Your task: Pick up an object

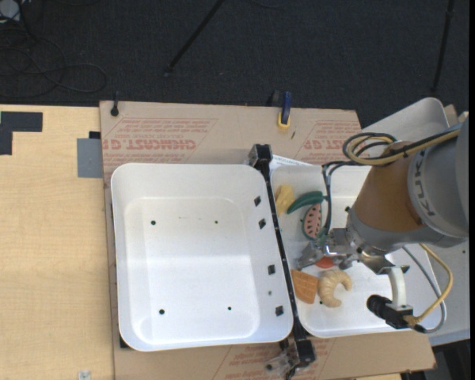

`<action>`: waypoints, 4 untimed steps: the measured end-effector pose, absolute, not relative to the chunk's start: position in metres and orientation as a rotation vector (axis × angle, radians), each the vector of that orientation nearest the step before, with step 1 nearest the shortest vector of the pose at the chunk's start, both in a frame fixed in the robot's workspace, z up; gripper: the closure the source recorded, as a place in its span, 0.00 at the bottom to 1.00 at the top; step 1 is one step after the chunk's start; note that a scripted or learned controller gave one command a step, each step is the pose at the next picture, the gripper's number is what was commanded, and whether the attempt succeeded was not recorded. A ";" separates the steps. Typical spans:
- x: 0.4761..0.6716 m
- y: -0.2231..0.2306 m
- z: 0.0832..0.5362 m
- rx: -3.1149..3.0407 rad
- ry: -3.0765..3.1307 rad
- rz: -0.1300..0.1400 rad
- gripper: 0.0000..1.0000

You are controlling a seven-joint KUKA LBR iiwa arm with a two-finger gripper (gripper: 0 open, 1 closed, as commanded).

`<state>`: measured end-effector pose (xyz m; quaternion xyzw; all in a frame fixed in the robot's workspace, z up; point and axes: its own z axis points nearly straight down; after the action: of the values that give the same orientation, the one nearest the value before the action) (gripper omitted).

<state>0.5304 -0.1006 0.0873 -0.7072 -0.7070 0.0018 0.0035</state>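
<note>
My gripper (323, 253) is low inside the right bin (344, 332), near its middle, at the end of the grey arm with the orange band (388, 196). Just under it lies a small red object (327, 264), touching or nearly touching it. A beige croissant-shaped piece (335, 288) and an orange-brown wedge (304, 286) lie just in front of the gripper. Behind it sit a watermelon slice (313, 224), a green curved piece (305, 202) and a yellow piece (284, 198). The arm hides the right half of the bin.
The left bin (127, 212) stands beside the right one, with a black-clipped rim (271, 236) between them. Both rest on a cardboard sheet (190, 133). A blue and yellow clamp (284, 111) sits at the back edge. Cables (364, 145) loop off the arm.
</note>
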 end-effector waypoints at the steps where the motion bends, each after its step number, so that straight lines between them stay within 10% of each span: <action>1: 0.533 -0.103 0.098 -2.228 -2.210 0.002 1.00; 2: 0.475 -0.108 0.089 -2.227 -2.221 -0.001 1.00; 3: 0.602 -0.091 0.089 -2.220 -2.232 -0.008 1.00; 4: 0.576 -0.091 0.152 -2.225 -2.219 -0.001 1.00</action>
<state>0.5765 -0.0911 0.1525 -0.7081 -0.7061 -0.0005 -0.0003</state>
